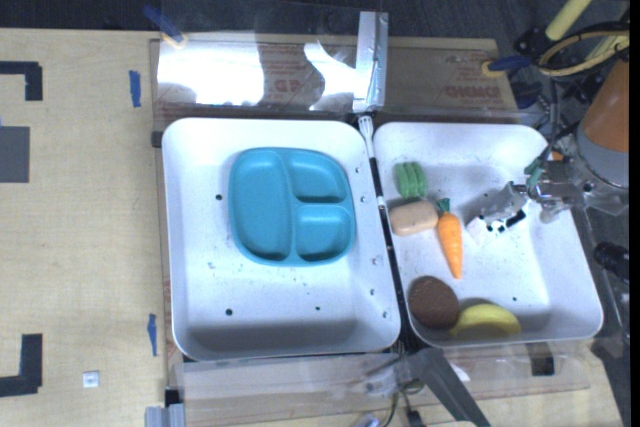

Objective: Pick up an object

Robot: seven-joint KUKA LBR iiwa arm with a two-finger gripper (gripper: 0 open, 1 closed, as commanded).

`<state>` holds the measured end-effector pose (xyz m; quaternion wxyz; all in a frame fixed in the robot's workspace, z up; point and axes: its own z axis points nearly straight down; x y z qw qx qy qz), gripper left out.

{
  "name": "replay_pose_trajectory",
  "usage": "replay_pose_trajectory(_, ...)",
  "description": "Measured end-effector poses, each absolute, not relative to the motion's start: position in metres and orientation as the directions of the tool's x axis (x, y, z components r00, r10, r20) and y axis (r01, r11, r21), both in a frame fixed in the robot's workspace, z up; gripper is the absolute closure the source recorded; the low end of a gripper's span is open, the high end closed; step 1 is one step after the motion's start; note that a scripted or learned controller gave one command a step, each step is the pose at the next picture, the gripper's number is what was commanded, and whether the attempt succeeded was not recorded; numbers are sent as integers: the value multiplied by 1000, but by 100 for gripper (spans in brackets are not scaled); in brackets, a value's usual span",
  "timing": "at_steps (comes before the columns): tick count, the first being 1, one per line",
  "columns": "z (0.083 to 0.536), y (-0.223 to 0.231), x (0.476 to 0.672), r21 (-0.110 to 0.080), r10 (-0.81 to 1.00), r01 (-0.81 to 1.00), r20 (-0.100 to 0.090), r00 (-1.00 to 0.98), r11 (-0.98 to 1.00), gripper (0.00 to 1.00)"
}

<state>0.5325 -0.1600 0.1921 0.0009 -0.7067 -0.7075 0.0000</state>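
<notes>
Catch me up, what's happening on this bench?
The KUKA arm reaches in from the right, its gripper low over the right bin, with nothing visibly between its fingers. That bin holds a toy carrot, a green piece, a beige block, a brown round piece and a banana. The left bin holds a blue divided plate.

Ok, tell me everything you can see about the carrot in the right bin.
The carrot is a small orange toy, smooth and plastic-looking, tapering to a point. It lies flat on the floor of the right bin, thick end toward the back, tip pointing toward the front edge. Its thick end sits against the beige block. The brown round piece and the banana lie just in front of its tip, apart from it. The tool sits to its right, not touching.
</notes>
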Motion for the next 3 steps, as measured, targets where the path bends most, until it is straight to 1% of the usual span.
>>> replay_pose_trajectory(1, 115, -136, 569, 39, 1000, 999, -13, -19, 19, 0)
replay_pose_trajectory(2, 127, -136, 571, 43, 1000, 999, -10, -17, 18, 100)
replay_pose_trajectory(3, 127, -135, 571, 42, 1000, 999, -9, -18, 18, 0)
